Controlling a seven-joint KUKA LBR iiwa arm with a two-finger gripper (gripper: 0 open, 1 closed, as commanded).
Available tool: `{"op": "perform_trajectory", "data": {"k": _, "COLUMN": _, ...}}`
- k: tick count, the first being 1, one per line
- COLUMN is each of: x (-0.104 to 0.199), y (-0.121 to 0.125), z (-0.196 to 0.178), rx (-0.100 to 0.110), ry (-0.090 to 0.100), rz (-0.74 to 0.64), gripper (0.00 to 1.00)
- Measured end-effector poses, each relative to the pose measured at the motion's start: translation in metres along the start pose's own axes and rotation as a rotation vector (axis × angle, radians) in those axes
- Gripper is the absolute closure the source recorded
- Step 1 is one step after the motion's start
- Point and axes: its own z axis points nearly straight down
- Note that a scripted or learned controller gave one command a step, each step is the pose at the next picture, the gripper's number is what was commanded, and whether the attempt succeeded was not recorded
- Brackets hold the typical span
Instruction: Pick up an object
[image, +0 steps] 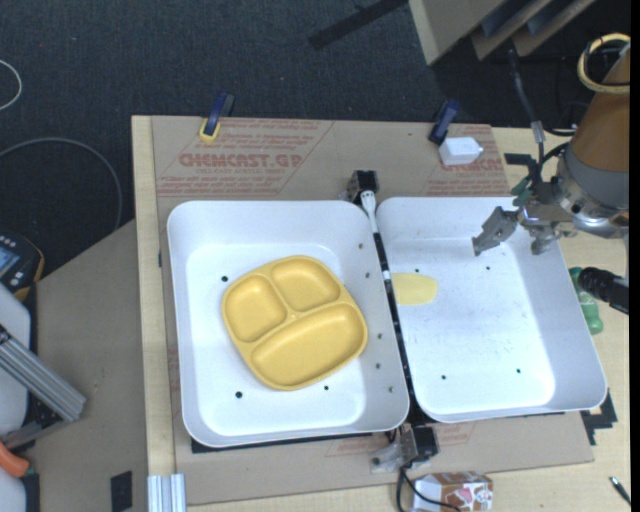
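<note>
Left bin (190, 300) — a shallow white tray, well to the left of the pincer. In it lies a yellow plate (293, 322) with three compartments, turned at a slant, resting flat on the bin floor and well apart from the pincer.

Divider (385, 290) — a dark strip where the two bins meet, left of the pincer and below it in the view.

Yellow piece (414, 289) — a small flat pale-yellow thing on the floor of the right bin (500, 370), close against the bin's left wall. It lies to the left of the pincer and lower in the view, apart from it, touched by nothing.

Pincer (518, 233) — hangs over the upper right part of the right bin, its two grey fingers (492, 234) spread wide, with nothing between them.

Arm (600, 160) — grey with an orange band, reaching in just right of the pincer.

Desk (300, 160) — a brown printed board under both bins; a small white block (460, 151) sits on it above and left of the pincer.
</note>
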Motion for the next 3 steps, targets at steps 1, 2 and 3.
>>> {"op": "perform_trajectory", "data": {"k": 1, "x": 0.123, "y": -0.041, "z": -0.142, "rx": -0.008, "ry": 0.002, "rz": -0.009, "gripper": 0.00}}
{"op": "perform_trajectory", "data": {"k": 2, "x": 0.164, "y": -0.096, "z": -0.299, "rx": -0.020, "ry": 0.005, "rz": -0.008, "gripper": 0.00}}
{"op": "perform_trajectory", "data": {"k": 3, "x": 0.162, "y": -0.093, "z": -0.299, "rx": -0.004, "ry": 0.000, "rz": -0.002, "gripper": 1.00}}
